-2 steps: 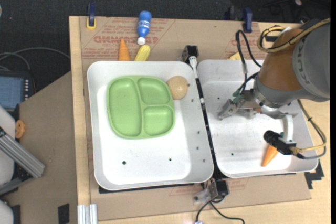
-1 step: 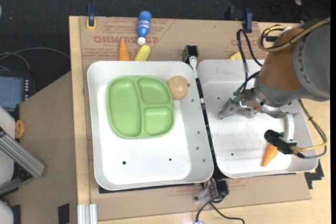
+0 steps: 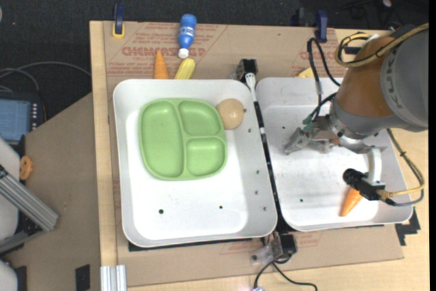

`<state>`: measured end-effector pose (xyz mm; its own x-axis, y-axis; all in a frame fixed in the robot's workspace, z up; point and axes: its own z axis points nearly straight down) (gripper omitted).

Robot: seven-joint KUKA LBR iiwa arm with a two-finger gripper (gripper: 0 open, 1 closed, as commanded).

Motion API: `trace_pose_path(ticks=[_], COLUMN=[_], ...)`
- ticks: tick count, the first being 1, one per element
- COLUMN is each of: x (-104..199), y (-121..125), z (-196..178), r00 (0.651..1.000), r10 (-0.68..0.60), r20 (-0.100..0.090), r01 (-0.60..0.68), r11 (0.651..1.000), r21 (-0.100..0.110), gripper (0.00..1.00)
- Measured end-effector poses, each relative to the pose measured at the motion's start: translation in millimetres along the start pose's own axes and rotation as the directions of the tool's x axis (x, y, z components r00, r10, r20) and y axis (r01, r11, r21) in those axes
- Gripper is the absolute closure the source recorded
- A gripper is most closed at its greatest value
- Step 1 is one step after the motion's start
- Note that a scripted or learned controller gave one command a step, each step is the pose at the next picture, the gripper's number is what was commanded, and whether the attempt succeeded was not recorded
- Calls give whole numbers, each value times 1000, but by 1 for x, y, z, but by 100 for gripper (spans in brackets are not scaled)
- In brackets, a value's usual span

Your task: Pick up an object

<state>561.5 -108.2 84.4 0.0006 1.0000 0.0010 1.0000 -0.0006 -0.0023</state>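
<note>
Right now gripper (image 3: 298,142) hangs over right bin (image 3: 300,211), fingers spread, grasping nothing.

arm (image 3: 402,78): grey, rounded | orange band above wrist | black cables | hand (image 3: 298,141): metal-grey

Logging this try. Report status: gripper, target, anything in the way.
Gripper low over right bin, nothing seen held. Carrot lies at that bin's near right, beside a black fitting. Green plate and tan ball in left bin.
</note>
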Motion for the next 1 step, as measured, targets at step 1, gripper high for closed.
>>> trace_pose_path(ticks=[1], x=[-112], y=[53], z=[-46], r00=[1000], r10=[6], r20=[10], r01=[-6], r11=[1000], r21=[-12], gripper=[0])
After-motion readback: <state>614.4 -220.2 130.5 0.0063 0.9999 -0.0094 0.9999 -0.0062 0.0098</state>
